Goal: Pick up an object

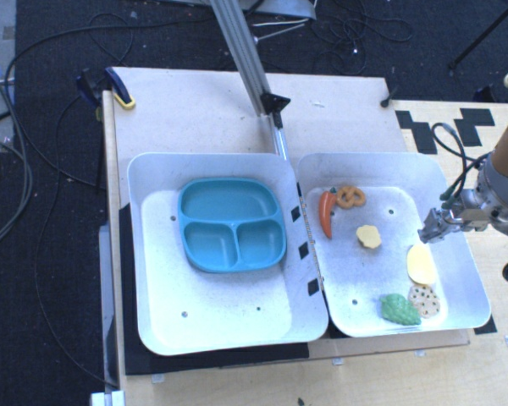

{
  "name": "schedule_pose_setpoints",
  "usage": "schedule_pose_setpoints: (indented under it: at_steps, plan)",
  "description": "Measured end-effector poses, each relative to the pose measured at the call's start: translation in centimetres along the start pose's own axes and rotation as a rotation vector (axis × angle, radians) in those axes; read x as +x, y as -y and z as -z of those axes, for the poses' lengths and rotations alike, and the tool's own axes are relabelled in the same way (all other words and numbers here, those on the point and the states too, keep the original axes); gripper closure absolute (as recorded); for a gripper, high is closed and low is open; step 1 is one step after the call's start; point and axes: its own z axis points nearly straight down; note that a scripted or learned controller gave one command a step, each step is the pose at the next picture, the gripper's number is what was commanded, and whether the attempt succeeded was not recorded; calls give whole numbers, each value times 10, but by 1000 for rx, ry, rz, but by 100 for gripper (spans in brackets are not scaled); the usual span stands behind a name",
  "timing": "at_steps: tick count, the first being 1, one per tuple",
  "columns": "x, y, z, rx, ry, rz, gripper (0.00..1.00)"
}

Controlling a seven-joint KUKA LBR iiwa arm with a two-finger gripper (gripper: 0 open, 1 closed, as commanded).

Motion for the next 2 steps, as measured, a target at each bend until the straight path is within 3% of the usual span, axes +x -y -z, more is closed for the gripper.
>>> schedule_pose_setpoints:
  at_steps: [2]
  plan:
    - [-5,3,74,0,0,1,100]
